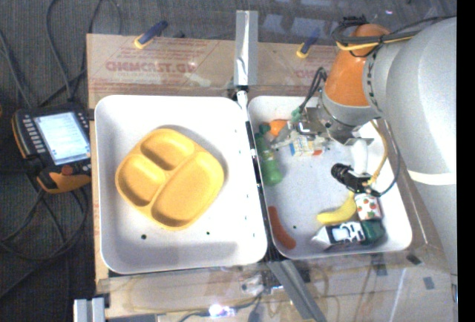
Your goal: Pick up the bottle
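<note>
The gripper [291, 127] hangs low over the upper left part of the right-hand bin [312, 198], and whether it is clenched or released cannot be told from this angle; nothing can be made out in its grasp. Just to its left, a green bottle [267, 157] lies along the bin's left wall, its length running roughly top to bottom of the frame, close beside the gripper's tip. A small orange object [277, 125] sits right at the gripper, partly hidden by it. Above and to the right, the arm [415, 105] fills the upper right of the frame, its grey bulk topped by an orange band [347, 83] above the wrist. Lower in the same bin, near the right side, a yellow banana [338, 212] lies beside a small white cube with coloured marks [368, 206], and a dark and white package [349, 233] rests in the lower right corner. A reddish sausage-shaped item [280, 228] lies near the bin's lower left corner. In the left-hand bin [111, 239], a yellow divided plate [170, 176] sits near the centre. At the far left of the frame, a handheld control pendant [52, 139] with a lit screen rests on the floor.
</note>
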You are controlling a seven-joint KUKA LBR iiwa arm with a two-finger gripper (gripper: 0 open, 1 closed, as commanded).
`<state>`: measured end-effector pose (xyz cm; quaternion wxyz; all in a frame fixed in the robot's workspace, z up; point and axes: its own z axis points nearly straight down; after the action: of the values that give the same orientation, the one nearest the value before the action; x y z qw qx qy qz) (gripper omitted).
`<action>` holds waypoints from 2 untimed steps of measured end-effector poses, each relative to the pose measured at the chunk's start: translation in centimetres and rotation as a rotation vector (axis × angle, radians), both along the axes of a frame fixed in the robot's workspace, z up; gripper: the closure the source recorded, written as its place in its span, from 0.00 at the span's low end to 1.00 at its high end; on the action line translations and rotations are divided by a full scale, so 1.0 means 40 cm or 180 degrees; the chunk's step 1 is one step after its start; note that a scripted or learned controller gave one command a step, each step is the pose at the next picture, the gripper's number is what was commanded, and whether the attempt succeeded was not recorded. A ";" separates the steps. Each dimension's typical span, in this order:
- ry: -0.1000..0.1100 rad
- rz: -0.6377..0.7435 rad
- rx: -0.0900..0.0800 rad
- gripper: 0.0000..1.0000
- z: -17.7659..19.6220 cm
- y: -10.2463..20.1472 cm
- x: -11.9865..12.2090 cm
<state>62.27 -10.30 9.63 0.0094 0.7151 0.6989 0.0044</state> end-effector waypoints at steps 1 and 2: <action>-0.0011 0.2140 -0.0068 0.00 0.005 -0.006 -0.020; 0.0064 0.2101 0.0001 0.00 0.036 -0.048 -0.064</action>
<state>59.71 -12.22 11.08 0.0005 0.4501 0.8930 0.0002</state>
